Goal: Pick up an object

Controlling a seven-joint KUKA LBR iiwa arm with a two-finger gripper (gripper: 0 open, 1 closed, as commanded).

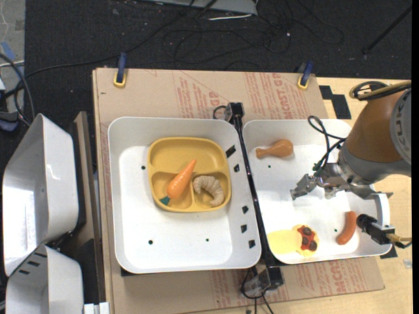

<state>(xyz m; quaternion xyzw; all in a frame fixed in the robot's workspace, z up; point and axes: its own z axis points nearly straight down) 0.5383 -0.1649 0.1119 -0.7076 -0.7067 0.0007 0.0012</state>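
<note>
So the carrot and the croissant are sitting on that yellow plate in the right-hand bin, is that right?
Not quite. The camera view shows the yellow plate, with the carrot and the croissant on it, in the left bin, not the right one.

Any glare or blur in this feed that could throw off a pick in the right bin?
Camera view: lighting is even, the white right bin shows no strong glare; the drumstick and sausage look sharp with soft shadows; the gripper is small and dark, its fingers hard to make out.
</note>
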